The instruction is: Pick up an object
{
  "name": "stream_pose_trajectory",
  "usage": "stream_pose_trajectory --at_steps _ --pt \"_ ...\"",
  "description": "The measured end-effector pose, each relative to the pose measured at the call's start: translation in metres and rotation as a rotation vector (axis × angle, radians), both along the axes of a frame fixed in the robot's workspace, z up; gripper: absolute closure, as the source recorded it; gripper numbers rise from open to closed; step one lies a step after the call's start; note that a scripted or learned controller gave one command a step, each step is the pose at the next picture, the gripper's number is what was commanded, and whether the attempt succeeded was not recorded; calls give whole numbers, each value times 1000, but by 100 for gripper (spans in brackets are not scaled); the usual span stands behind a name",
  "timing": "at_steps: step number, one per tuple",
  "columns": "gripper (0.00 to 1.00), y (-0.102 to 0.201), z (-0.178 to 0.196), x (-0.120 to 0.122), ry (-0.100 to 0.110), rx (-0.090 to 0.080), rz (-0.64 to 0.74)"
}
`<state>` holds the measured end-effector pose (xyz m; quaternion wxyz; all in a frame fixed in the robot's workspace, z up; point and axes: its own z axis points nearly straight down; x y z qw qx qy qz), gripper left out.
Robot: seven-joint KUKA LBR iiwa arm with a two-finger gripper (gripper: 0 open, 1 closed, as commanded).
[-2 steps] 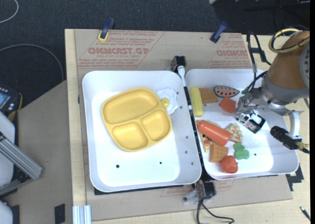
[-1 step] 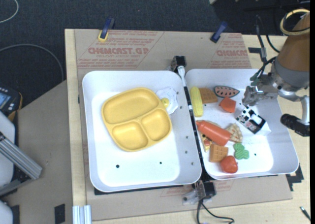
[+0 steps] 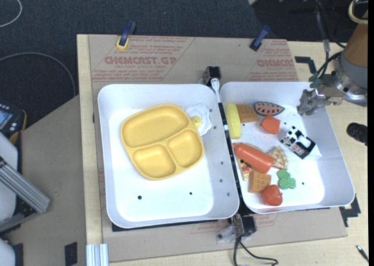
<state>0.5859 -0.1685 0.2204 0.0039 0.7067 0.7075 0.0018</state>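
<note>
The right bin (image 3: 333, 159) holds several toy foods: a yellow corn cob (image 3: 233, 120), a watermelon slice (image 3: 267, 108), a small orange-red piece (image 3: 270, 124), a red sausage (image 3: 254, 155), a green piece (image 3: 286, 180), a red tomato (image 3: 272, 195) and a black-and-white object (image 3: 297, 141). My gripper (image 3: 308, 102) hangs over the far right part of this bin, right of the watermelon slice and above the black-and-white object. I see nothing held in it.
The left bin (image 3: 117, 189) holds a yellow divided plate (image 3: 160, 142) with a fried-egg toy (image 3: 198, 117) at its far right corner. The bins meet at a ridge (image 3: 225, 142). Clamps (image 3: 124, 35) (image 3: 259, 38) sit on the board's far edge.
</note>
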Motion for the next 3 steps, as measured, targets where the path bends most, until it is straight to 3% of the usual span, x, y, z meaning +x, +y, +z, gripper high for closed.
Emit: stream_pose_trajectory --at_steps 3 --pt "100 127 13 71 4 4 5"
